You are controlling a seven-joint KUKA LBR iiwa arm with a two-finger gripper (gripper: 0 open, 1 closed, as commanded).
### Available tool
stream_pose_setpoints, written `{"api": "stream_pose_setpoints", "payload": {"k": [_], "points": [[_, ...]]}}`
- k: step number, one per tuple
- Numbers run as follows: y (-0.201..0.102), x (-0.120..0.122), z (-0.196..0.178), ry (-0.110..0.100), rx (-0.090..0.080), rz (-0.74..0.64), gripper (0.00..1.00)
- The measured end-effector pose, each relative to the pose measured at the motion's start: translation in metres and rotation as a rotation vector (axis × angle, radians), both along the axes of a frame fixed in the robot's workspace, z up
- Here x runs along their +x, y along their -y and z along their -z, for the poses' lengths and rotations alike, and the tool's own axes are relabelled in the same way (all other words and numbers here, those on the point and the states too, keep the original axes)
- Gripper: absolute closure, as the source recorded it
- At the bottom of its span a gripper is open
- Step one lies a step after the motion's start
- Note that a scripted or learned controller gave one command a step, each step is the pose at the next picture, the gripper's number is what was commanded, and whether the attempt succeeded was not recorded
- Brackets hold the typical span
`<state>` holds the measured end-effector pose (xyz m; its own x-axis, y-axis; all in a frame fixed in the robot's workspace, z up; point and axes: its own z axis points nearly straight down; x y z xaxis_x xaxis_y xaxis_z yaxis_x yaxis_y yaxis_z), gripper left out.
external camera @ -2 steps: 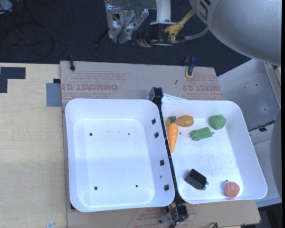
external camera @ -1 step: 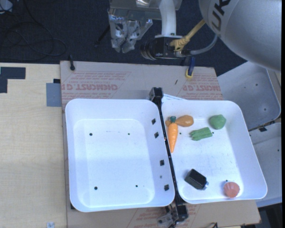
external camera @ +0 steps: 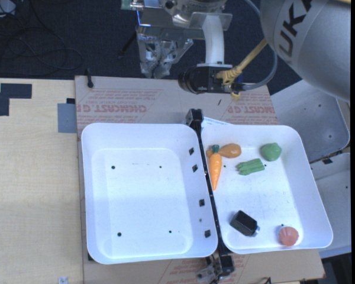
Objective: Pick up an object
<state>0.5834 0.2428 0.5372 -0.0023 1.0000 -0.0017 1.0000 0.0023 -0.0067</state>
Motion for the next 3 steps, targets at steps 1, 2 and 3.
{"api": "stream_pose_setpoints", "payload": {"k": [1,2,3], "points": [[0.0,-0.02,0.0,0.0,0.0,0.0,1.0],[0.0,-0.041,0.0,0.0,0.0,0.0,1.0],[0.0,-0.099,0.0,0.0,0.0,-0.001,1.0]]}}
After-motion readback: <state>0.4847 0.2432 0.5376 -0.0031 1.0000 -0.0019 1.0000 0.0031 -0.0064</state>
